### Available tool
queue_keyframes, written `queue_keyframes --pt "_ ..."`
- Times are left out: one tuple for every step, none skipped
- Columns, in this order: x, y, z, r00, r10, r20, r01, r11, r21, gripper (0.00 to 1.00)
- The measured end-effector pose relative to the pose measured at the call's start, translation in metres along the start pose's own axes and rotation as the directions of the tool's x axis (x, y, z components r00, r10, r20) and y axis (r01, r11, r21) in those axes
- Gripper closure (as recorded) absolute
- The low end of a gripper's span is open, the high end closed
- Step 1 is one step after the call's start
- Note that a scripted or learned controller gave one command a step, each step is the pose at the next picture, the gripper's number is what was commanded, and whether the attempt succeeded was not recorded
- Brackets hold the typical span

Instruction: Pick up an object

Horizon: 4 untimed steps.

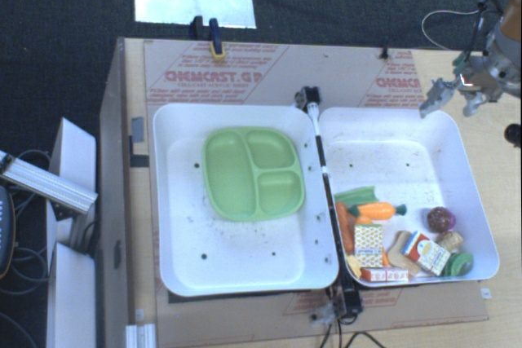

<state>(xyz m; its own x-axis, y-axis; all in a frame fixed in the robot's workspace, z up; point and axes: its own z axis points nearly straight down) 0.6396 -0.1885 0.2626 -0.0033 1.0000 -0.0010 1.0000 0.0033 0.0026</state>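
My gripper point(453, 100) hangs above the far right corner of the right bin point(383, 130), its two fingers spread open with nothing between them. The objects lie heaped along the near side of that bin: a green piece point(356, 195), an orange carrot point(380, 210), a patterned card box point(369, 243), a dark red ball point(440, 218), a red and white carton point(426, 251) and a round green piece point(462, 263). All of these sit well in front of and below the gripper.
The left bin point(175, 200) holds a green divided plate point(251, 174). A black and white bar point(320, 151) runs between the two bins. Cardboard sheeting point(269, 73) lies beyond them, with a clamp point(214, 37) at its far edge.
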Motion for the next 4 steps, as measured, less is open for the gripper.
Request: queue_keyframes --pt "-0.018 -0.056 0.129 1.0 0.003 -0.001 -0.003 1.0 0.005 0.0" --pt "0.016 -0.153 0.178 1.0 0.002 -0.001 -0.002 1.0 0.002 0.0" --pt "0.016 -0.152 0.167 1.0 0.003 -0.001 -0.003 1.0 -0.003 1.0" --pt "0.016 -0.152 0.167 1.0 0.002 -0.001 -0.002 1.0 -0.003 0.0"
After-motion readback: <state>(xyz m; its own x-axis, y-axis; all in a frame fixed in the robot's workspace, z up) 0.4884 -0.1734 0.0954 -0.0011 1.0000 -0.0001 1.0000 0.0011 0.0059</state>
